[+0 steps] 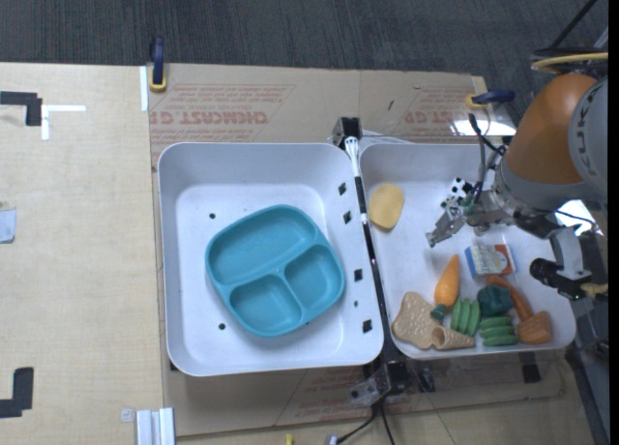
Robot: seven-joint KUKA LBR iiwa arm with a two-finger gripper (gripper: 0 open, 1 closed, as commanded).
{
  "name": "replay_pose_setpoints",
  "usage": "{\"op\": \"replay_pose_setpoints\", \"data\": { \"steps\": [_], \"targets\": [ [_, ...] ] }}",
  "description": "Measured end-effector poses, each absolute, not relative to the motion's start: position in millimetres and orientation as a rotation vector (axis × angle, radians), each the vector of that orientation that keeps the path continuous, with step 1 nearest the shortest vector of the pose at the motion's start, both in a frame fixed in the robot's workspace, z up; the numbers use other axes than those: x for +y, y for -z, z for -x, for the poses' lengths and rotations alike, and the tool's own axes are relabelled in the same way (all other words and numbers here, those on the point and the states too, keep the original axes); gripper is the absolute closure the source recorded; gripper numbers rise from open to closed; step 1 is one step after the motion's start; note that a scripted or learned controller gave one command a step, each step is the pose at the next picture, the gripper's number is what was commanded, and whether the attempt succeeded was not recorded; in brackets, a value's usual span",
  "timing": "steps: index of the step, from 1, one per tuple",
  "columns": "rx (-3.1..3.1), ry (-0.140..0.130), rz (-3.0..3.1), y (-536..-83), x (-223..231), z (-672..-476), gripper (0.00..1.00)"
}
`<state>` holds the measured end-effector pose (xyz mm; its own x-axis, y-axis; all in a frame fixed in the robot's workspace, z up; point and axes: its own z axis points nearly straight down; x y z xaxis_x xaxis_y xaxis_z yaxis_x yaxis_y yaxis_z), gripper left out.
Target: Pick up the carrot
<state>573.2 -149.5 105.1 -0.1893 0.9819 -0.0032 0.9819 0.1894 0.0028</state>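
The carrot is a small orange piece with a green stub at its lower end. It lies upright-slanted on the floor of the right bin, near the middle. My gripper hangs over the same bin, just above the carrot's top end in the view and a little to the left. Nothing shows held in it. The grey arm with its orange band reaches in from the right.
Around the carrot lie a bread slice, green pods, a dark green piece, orange-red pieces and a small white carton. A yellow slice sits at the bin's upper left. The left bin holds a blue divided plate.
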Motion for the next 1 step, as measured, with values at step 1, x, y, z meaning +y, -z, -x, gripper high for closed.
{"op": "replay_pose_setpoints", "data": {
  "steps": [1],
  "targets": [
    [2.276, 0.002, -2.168, -91.5, -111.4, -500.9, 0.0]
  ]
}}
